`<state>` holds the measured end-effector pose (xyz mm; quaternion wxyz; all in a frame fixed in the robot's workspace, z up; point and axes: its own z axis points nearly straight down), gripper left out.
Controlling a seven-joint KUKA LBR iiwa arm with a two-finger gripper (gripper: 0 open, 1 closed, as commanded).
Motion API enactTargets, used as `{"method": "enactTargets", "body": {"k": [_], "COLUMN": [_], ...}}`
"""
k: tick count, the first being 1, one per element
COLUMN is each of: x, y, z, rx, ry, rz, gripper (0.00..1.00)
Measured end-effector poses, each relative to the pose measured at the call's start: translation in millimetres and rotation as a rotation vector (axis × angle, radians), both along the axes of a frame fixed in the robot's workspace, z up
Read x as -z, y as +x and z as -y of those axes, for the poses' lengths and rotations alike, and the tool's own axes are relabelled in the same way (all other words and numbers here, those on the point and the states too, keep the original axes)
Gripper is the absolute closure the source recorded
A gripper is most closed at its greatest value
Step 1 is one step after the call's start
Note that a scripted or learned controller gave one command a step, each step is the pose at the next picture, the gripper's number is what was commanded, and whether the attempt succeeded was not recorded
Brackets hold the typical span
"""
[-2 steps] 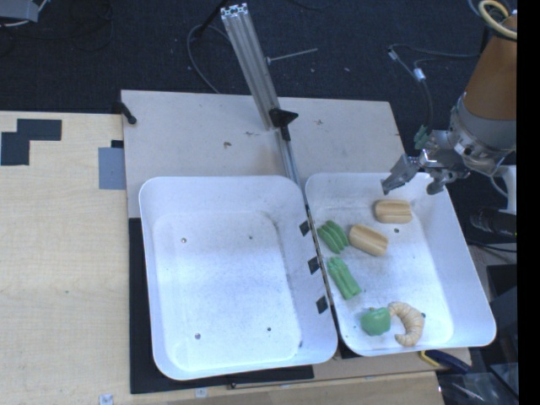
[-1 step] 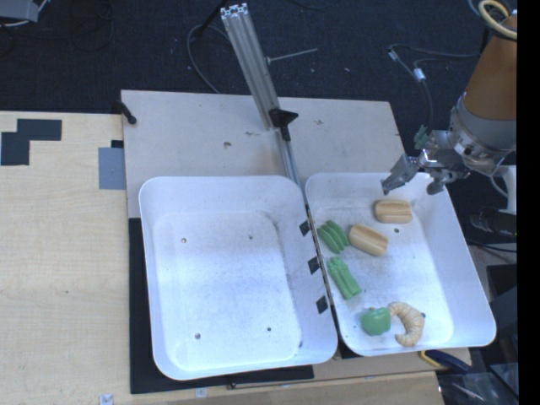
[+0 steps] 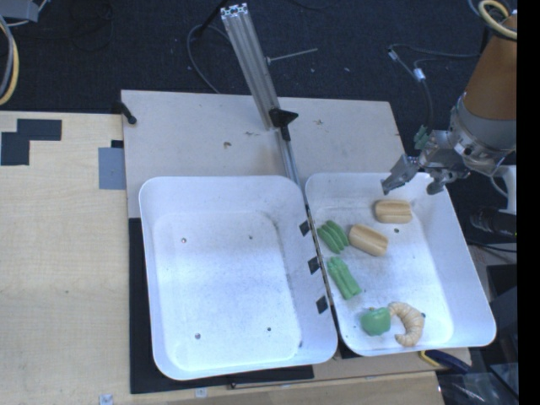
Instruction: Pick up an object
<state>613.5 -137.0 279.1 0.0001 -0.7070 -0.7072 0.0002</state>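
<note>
Bench (image 3: 211,125) bearing two white bins (image 3: 224,277)

Orange-banded grey arm (image 3: 489,99), metal tool (image 3: 415,177)

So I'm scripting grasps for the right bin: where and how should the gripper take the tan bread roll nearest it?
Grip the roll across its short middle, coming straight down from above. It lies flat and runs roughly left-right in the view, so fingers closing over its narrow width should seat best. It sits apart from the other roll, leaving finger room. The gripper hovers just above-right of it.
</note>
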Motion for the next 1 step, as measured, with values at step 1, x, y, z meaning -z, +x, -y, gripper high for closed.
{"method": "enactTargets", "body": {"k": [1], "x": [0.0], "y": [0.0], "z": [0.0], "rx": [0.000], "ry": [0.000], "rz": [0.000], "gripper": [0.00]}}
